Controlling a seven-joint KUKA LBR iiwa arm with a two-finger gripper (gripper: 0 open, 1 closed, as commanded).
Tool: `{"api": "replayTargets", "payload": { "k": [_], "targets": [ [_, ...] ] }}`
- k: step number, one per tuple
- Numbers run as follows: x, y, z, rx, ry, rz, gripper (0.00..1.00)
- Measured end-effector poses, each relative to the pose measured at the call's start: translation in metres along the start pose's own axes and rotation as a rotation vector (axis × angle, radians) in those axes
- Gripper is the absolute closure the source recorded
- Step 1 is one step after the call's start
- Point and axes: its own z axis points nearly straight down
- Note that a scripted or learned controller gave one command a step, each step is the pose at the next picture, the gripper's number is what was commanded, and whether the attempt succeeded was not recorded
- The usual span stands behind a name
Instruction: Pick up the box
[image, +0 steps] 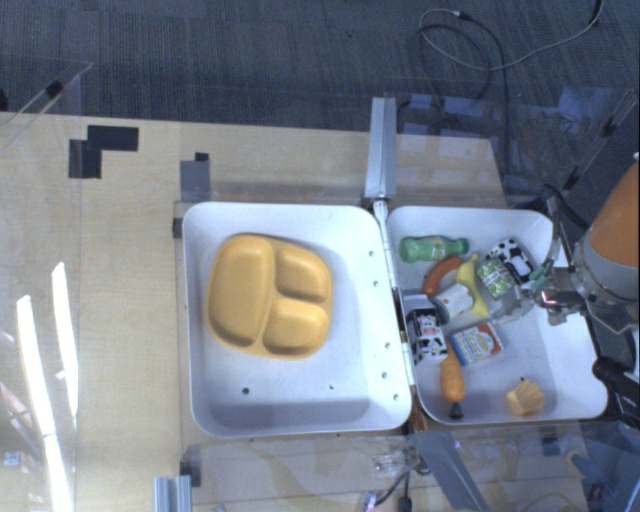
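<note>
Box (475, 343) lies flat among clutter in right bin (575, 370); gripper (535, 295) state unclear, so approach from straight above.

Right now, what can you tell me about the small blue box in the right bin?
The small blue box looks like a flat cardboard carton with a blue border and a pale printed panel showing orange; the print is too small to read. It lies flat on the right bin's floor, slightly rotated, near the middle. A carrot lies at its lower left and a black-and-white carton to its left. The gripper is above and right of it, not touching it.
</note>
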Motion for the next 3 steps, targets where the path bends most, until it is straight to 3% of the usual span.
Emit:
{"api": "replayTargets", "payload": {
  "k": [1, 2, 3],
  "targets": [
    [0.006, 0.019, 0.096, -0.02, -0.005, -0.038, 0.0],
    [0.016, 0.022, 0.104, -0.023, -0.008, -0.111, 0.0],
    [0.017, 0.026, 0.091, -0.033, -0.009, -0.113, 1.0]
  ]
}}
